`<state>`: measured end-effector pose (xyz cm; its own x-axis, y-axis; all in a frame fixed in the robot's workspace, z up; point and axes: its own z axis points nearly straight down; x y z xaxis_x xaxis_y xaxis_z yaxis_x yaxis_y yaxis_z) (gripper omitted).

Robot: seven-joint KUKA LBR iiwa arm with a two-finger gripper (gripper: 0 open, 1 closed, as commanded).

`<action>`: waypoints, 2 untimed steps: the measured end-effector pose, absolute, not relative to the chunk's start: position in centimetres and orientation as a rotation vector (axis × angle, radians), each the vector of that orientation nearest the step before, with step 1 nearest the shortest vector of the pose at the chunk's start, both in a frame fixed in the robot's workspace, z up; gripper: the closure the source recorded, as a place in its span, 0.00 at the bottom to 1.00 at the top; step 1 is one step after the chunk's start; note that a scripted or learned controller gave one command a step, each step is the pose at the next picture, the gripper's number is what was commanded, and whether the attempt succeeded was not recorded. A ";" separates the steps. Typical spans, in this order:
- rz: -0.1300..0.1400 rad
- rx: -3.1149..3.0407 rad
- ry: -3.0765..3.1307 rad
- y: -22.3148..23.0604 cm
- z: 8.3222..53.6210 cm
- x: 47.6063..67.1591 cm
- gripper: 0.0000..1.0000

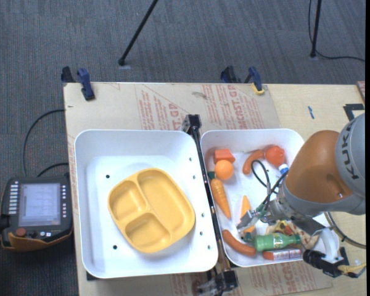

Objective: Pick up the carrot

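One carrot (220,197) lies left of the end effector (249,217), whose finger state is unclear.

1. Two white bins sat on the desk (142,103): left bin (86,165), right bin (283,134).
2. One yellow plate (151,209) lay in the left bin.
3. One carrot (220,197) lay right of the plate.
4. One sausage (238,245) and one green bottle (277,242) lay beyond it.
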<state>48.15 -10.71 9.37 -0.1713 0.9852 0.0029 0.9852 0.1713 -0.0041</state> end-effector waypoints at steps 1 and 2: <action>0.001 -2.029 -2.393 -10.9 10.4 48.2 1.00; 0.002 -2.359 -2.071 -5.3 21.2 52.3 1.00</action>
